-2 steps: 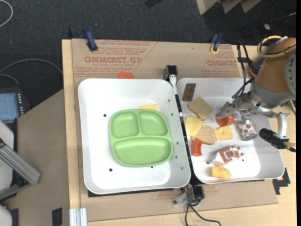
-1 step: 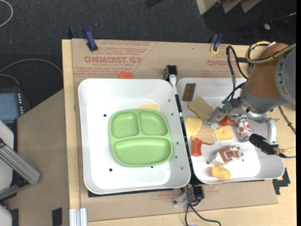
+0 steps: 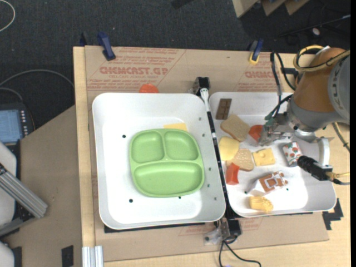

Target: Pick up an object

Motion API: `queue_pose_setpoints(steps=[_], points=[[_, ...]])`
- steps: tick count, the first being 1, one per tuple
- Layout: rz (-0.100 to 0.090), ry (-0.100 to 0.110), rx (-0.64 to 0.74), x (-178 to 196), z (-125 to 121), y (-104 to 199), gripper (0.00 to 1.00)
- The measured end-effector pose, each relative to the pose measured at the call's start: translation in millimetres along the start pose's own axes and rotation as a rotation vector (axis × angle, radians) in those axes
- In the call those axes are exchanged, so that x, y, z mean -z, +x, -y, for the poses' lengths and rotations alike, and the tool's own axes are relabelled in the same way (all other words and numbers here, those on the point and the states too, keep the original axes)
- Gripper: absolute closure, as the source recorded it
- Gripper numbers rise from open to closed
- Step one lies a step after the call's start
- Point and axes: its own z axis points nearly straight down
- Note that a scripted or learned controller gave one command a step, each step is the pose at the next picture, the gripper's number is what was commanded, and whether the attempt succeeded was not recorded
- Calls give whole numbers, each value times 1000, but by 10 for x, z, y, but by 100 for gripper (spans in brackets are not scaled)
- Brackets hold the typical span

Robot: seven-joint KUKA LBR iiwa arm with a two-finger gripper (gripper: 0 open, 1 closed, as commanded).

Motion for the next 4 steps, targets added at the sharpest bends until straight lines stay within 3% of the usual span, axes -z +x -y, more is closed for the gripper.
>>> queue_pose_setpoints(steps=[1, 2, 3, 4], points=[[0, 1, 0, -8, 3, 0, 0], [2, -4, 3, -91, -469, 126, 0], [3, -5, 0, -77, -349, 238, 0], [4, -7, 0, 26, -352, 234, 100]])
